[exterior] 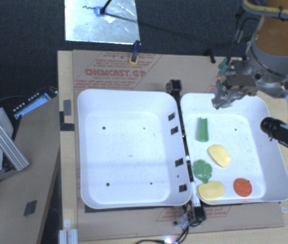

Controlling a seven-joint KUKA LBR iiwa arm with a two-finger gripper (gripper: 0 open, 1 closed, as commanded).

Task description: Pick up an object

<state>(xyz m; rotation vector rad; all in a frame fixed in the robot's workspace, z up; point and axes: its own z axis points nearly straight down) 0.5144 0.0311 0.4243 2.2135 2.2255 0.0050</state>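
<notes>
The right bin [273, 156] holds a green stick [202, 129], a yellow oval piece [219, 155], a green leafy piece [202, 170], a pale yellow piece [211, 189] and a red round piece [243, 187]. My gripper [224, 98] hangs over the bin's far left corner, above and behind the green stick, apart from every object. Nothing shows between its fingers.
The left bin [128, 146] sits beside the right one, joined by a black hinge strip [182, 146]. A black fixture [278, 131] juts in over the right bin's right rim. A foil sheet [102, 14] lies at the back.
</notes>
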